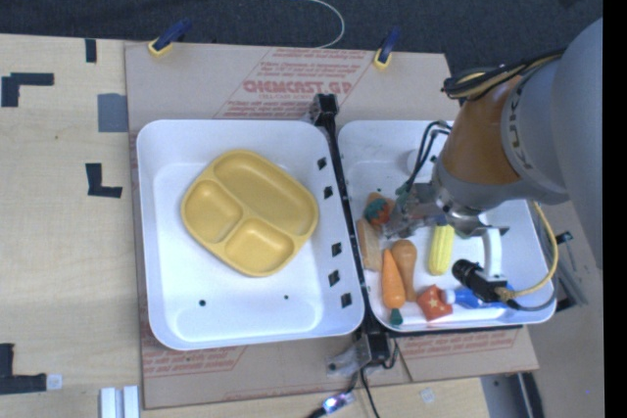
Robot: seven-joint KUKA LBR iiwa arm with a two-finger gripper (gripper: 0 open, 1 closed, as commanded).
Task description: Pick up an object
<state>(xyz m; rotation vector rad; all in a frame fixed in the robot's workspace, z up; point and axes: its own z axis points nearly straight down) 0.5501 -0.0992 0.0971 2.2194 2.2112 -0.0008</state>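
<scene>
Left of the carrot (393, 275) you see a yellow tray (249, 210) in the left bin (162, 240). Right of the carrot, the corn (440, 249) lies beneath the gripper (409, 215); you cannot tell its state.

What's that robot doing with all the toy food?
The grey and orange robot arm is reaching down into the right bin, where small toy foods lie: a carrot, a yellow corn cob, a red piece and a few others. Its end hangs just above the pile, beside the corn. Nothing looks lifted yet. The left bin holds a yellow divided plate.
</scene>
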